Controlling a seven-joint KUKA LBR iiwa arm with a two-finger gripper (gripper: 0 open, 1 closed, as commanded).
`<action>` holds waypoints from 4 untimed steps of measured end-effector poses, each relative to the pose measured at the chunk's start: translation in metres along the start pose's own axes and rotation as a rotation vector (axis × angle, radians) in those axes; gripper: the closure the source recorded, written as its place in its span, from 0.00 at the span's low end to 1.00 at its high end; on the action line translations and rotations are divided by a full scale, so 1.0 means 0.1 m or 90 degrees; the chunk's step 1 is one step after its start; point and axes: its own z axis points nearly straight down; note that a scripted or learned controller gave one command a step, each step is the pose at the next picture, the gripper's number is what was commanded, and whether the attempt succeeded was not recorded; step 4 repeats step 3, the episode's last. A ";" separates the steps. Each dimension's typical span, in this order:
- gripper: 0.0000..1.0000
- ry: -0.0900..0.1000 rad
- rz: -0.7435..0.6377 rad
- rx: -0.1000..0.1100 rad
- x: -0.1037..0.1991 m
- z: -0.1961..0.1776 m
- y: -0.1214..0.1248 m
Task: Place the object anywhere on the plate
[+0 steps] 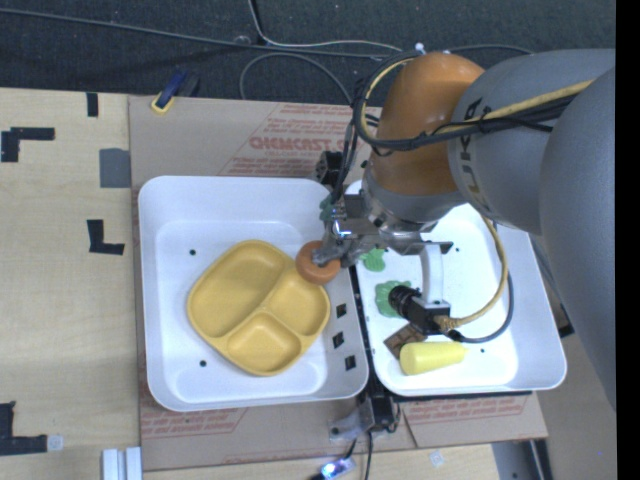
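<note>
Grey arm lowers its hand, grip state unclear, to a round orange object touching the yellow plate's right rim.

Smooth matt yellow plastic plate, glossy white plastic bins (faint sheen), rough brown cardboard beneath

The scene is viewed from one fixed camera above the desk, angled down at moderate range; both white bins are covered, the arm entering from the right.
</note>
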 end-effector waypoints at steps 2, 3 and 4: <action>1.00 -0.002 0.003 0.000 0.42 0.17 -0.03; 0.00 -0.002 0.003 0.000 0.42 0.17 -0.03; 0.00 -0.002 0.003 0.000 0.42 0.17 -0.03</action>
